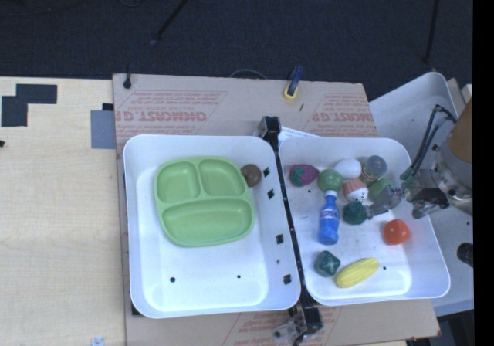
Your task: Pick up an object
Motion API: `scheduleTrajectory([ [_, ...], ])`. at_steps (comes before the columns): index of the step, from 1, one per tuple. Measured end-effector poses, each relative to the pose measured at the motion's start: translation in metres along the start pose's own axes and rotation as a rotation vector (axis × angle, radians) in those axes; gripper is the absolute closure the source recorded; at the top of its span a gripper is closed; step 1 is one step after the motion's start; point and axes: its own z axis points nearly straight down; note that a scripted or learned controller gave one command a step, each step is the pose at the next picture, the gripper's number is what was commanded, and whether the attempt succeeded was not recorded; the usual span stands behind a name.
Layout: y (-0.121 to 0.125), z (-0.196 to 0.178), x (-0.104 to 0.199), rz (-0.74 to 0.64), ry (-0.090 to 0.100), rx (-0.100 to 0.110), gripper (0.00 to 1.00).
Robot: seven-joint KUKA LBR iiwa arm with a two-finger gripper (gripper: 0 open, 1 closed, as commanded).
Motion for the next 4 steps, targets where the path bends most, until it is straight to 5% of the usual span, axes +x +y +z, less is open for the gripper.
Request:
scheduleTrajectory([
  [3,-0.004,0.168,-0.004,-0.001,0.000,0.001,0.00],
  [4,-0.004,0.156,-0.006,0.006,0.000,-0.001,1.00],
])
